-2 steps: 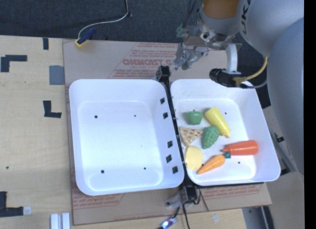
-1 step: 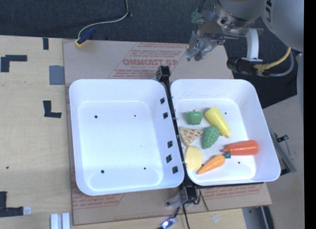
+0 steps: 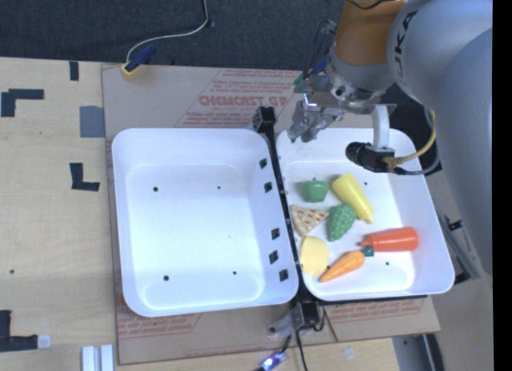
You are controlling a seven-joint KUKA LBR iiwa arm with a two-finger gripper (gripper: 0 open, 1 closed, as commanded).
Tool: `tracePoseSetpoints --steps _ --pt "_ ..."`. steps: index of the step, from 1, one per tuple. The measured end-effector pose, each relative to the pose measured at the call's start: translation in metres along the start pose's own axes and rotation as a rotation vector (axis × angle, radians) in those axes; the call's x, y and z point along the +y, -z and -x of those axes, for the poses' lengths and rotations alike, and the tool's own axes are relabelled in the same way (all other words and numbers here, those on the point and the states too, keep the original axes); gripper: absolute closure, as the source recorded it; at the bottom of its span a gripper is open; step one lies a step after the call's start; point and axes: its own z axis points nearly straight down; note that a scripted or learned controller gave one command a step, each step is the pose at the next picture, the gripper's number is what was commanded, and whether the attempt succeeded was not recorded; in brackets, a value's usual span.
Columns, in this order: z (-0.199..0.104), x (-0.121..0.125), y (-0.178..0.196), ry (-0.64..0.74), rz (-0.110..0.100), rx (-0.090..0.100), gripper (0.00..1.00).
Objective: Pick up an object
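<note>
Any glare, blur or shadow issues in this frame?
Camera view: toys in the right bin are sharp, evenly lit. The left bin is near blown-out white, its rim barely readable. The gripper looks soft, details murky. The arm shows a bright sheen and shades the right side.

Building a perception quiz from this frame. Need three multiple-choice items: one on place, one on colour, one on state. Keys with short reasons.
1. Which bin holds the toy food?
A. left bin
B. right bin
C. both

2. What colour is the pepper?
A. green
B. purple
C. blue

3. Where is the gripper?
A. above the right bin's far edge
B. over the left bin's middle
C. pressed on the carrot

Key: 1 B, all items lie right of the divider. 2 A, its body reads green. 3 A, it hangs by the far rim, apart from the carrot.
</note>
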Motion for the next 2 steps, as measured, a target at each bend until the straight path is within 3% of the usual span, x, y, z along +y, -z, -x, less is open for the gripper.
tracePoseSetpoints --steps 1,2 --pt "-0.049 0.012 0.149 0.008 0.026 0.004 1.00" --pt "-0.035 0.017 0.287 0.004 0.029 0.002 1.00"
